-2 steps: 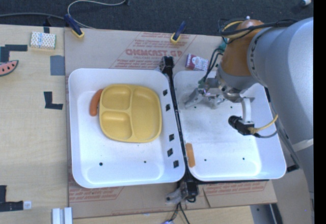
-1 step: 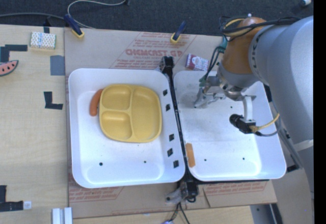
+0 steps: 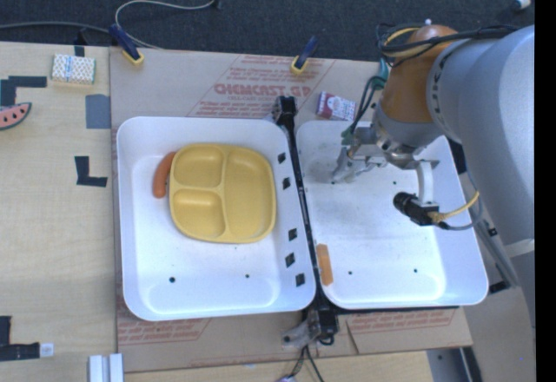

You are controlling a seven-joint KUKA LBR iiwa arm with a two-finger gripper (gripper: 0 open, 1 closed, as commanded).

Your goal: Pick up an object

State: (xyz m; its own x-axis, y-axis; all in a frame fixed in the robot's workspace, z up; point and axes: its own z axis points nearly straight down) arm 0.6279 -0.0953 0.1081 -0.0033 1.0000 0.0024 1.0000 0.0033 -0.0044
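The gripper point(image 3: 340, 174) hangs low over the upper left part of the right bin point(image 3: 452, 280), its thin metal fingers point(image 3: 337, 174) pointing down and to the left; whether they are apart or together cannot be told, since they blur into one pale streak against the white floor. Nothing shows between them.

Below the fingers and a little to their left, at the bin's left wall, lies a small orange piece point(image 3: 324, 264), elongated and rounded like a little carrot or sausage (its exact kind is hard to make out). It lies along the divider between the bins, well apart from the fingers.

Further left of the fingers, across the divider, the left bin point(image 3: 208, 293) holds a yellow divided plate point(image 3: 222, 192) with three compartments. An orange-red sausage-shaped piece point(image 3: 161, 175) lies beside the plate's left edge, partly tucked under its rim, so only part of it shows.

Just above the fingers, outside the bin on the cardboard, sits a small red and white packet point(image 3: 334, 106), partly hidden by cables. Up and to the right of the fingers, the arm's orange band point(image 3: 413, 85) and grey body cover the bin's upper right corner.
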